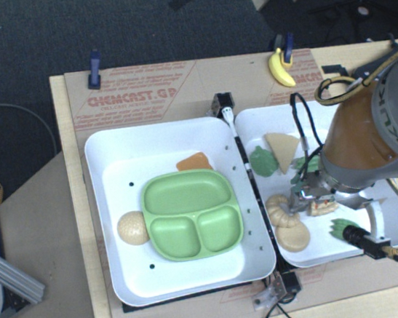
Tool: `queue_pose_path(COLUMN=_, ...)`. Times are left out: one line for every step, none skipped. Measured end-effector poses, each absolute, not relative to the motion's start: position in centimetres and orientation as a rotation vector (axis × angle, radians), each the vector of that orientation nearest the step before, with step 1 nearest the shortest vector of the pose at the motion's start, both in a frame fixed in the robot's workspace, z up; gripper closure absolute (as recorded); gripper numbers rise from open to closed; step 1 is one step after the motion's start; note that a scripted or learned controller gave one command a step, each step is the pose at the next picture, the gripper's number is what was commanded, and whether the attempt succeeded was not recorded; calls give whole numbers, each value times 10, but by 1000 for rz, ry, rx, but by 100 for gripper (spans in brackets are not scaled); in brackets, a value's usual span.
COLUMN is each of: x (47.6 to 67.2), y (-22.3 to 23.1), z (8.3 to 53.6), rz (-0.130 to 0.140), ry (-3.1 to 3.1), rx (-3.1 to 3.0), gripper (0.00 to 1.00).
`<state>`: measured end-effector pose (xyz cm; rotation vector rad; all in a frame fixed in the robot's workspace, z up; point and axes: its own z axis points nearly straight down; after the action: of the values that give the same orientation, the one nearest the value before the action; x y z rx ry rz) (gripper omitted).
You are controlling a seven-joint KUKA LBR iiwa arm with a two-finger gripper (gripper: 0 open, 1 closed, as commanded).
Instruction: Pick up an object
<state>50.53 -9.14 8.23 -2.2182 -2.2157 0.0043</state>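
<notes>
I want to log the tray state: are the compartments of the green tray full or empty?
Empty. All three compartments of the green tray show bare green plastic, with nothing inside.

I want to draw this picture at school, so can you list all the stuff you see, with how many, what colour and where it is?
bins: 2, white, side by side on the bench
divided plate: 1, green, middle of the left bin
round bun: 1, tan, left of the plate
orange piece: 1, orange, behind the plate
leafy toy: 1, green, far part of the right bin
wedge: 1, cream, beside the leafy toy
pastry-like toys: about 2, beige, near part of the right bin
banana: 1, yellow, on the bench behind the right bin
clamps: 2, blue, far bench edge
arm: 1, grey and orange, over the right bin
gripper: 1, dark, low among the toys
</notes>
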Motion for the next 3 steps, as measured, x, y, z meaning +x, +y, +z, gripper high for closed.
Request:
queue_pose_path(x=480, y=-32, z=242, rz=-17, ry=-2236, rx=-2218, gripper=100)
queue_pose_path(x=478, y=14, z=182, rz=5, ry=-2221, rx=-2212, gripper=100)
queue_pose_path(x=481, y=31, z=267, rz=-12, ry=-2230, rx=-2221, gripper=100)
